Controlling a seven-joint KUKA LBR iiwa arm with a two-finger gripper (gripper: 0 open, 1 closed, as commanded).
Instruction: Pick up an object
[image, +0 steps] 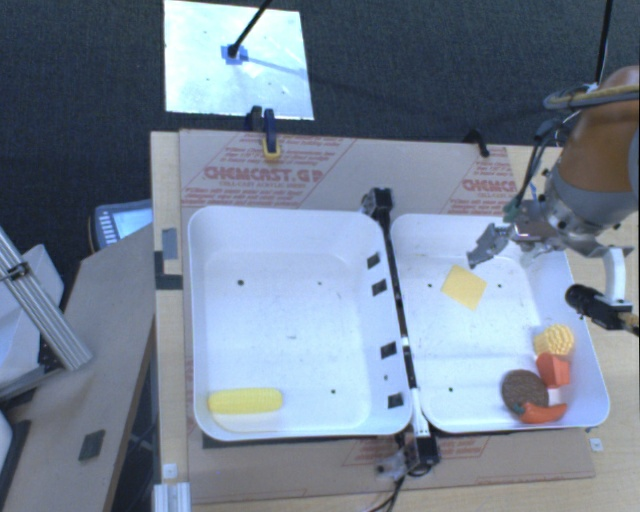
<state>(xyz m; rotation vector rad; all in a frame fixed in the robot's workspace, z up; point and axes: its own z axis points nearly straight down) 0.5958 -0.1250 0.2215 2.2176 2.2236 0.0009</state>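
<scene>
camera view looks down on two white bins set side by side on the bench, the left bin (290, 240) and the right bin (500, 400), parted by a rim with dark clips along it. the arm (600, 150) comes in from the right, its orange band up near the top corner. the gripper (490, 246) hangs over the far part of the right bin, tips pointing toward the middle; whether its fingers are spread or pressed together cannot be told at this size, and nothing shows between them.

just beside the tips, a little nearer the camera, lies a flat yellow square piece (464, 287) on the bin floor, with bare white floor all round it. well apart from it, crowded into the near right corner, sit a bumpy yellow piece (556, 339), an orange-red block (554, 369), a round brown disc (522, 390) and an orange strip (545, 411), all touching or nearly so. a black part (590, 303) juts in over the right rim above that cluster.

in the left bin, a yellow corn-like piece (245, 401) lies near the front left corner, far from the gripper.

behind the bins a yellow clamp (270, 140) holds the backing board.
</scene>
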